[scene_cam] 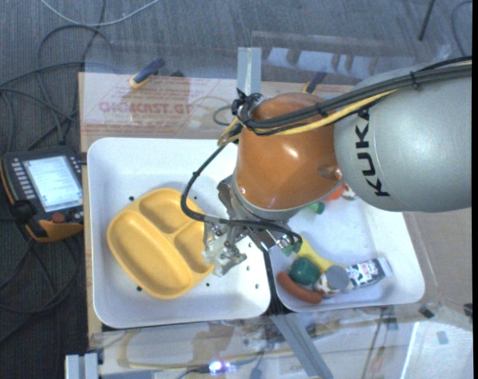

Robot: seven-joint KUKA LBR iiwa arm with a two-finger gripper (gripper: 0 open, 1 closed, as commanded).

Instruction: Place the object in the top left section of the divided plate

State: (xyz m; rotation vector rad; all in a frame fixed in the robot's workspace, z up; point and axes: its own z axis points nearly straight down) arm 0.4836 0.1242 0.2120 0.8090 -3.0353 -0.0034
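the grey arm's jaws (pixel 221 253) hang over the right edge of the yellow plastic divided plate (pixel 156 243) in the left white bin (pixel 105 212); whether they grip anything, i cannot tell.

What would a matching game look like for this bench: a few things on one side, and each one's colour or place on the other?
Things:
1. divided plate
2. arm's wrist band
3. handheld screen
4. sausage-like toy

Descriptions:
A. orange
B. on the floor beside the bench
C. yellow, in the left bin
D. reddish, in the right bin

Pairs: 1-C, 2-A, 3-B, 4-D
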